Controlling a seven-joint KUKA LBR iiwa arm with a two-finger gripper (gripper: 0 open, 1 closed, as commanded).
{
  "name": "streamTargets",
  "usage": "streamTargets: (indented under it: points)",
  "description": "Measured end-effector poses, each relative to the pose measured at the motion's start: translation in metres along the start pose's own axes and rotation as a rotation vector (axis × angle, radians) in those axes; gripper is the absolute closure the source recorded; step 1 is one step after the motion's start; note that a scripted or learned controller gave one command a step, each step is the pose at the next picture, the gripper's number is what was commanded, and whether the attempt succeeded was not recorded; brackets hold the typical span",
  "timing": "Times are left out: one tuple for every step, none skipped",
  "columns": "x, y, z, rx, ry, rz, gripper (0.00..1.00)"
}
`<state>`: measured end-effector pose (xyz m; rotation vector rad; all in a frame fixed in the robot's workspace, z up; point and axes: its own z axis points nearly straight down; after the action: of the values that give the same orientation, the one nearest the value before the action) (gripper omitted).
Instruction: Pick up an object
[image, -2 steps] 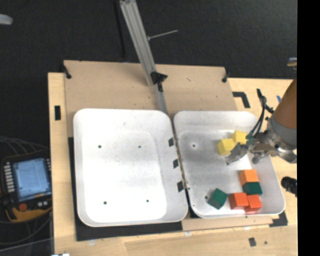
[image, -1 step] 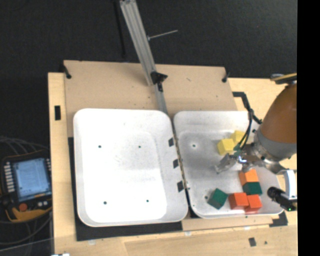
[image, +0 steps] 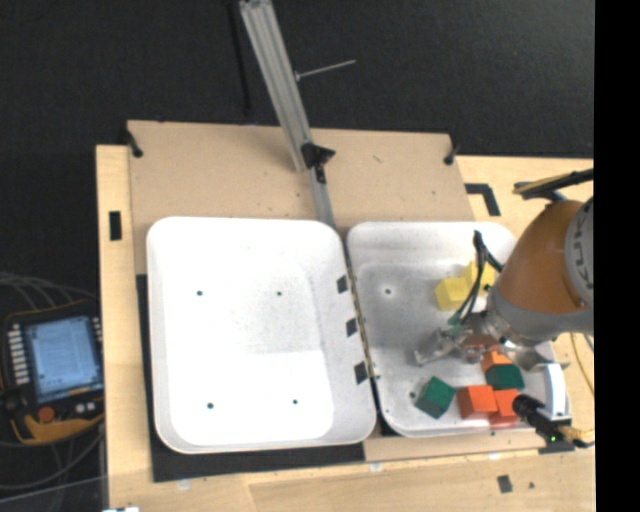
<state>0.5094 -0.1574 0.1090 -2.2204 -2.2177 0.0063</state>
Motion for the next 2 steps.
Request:
streamTargets:
  points:
    - [-0.001, 0.003, -0.015, -0.011, 0.0, 0.007, 1.0]
    - [-0.007, -0.003, -0.063, -0.012, -0.002, 0.005, 1.0]
